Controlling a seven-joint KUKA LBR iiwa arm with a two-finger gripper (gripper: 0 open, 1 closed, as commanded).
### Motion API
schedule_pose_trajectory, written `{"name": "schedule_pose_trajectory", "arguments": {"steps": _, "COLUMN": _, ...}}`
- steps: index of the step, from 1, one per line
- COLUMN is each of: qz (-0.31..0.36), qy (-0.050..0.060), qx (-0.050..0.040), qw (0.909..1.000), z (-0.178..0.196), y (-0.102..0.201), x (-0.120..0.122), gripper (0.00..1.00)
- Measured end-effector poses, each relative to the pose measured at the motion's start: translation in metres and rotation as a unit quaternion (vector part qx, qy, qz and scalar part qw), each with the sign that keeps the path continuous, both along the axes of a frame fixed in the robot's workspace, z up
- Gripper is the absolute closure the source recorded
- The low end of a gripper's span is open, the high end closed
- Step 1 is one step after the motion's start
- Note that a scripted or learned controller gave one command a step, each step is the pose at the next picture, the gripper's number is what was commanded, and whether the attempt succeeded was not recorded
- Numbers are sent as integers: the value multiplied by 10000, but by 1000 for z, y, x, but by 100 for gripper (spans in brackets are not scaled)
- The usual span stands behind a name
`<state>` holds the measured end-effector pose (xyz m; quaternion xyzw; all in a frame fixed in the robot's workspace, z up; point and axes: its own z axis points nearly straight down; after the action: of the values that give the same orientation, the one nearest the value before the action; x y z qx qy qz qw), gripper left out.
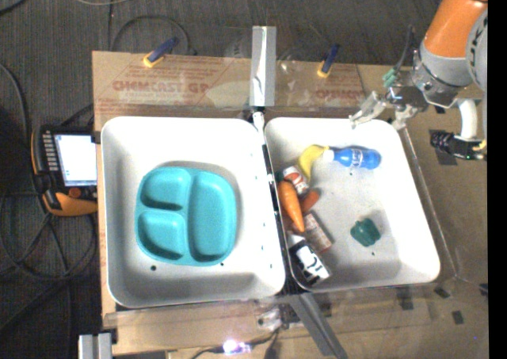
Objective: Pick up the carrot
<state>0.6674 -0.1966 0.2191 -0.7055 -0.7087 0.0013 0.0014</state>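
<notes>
The carrot (291,204) is orange and long, lying along the left wall of the right bin (396,254) among other items. My gripper (379,109) hangs over the right bin's far right corner, well away from the carrot, up and to the right of it. Its two thin fingers are spread apart with nothing between them.
A teal divided plate (188,215) sits in the left bin (119,191). In the right bin lie a blue bottle (356,158), a yellow object (310,158), a small can (294,179), a green block (365,231) and a dark bottle (307,262).
</notes>
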Motion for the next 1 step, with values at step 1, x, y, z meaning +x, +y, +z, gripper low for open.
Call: {"name": "schedule_pose_trajectory", "arguments": {"steps": 1, "qz": 15, "qy": 20, "qx": -14, "qw": 10000, "z": 7, "y": 1, "x": 1, "gripper": 100}}
